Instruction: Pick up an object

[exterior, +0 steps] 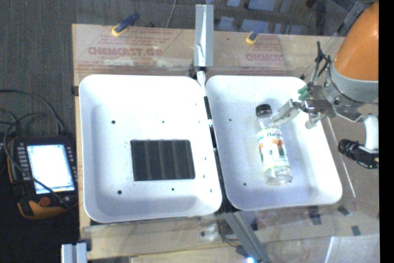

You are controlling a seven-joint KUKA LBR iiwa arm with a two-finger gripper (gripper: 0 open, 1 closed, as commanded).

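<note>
clear bottle (273, 154) | black cap, label | lying flat | right bin (320, 191)

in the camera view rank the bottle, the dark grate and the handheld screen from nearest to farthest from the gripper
From the gripper:
1. Bottle, lying in the right bin, just beside it.
2. Dark grate, in the left bin's floor.
3. Handheld screen, off the bench at far left.

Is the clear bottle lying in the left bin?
No, the bottle lies on its side in the right bin; the left bin holds a dark grate.
</note>
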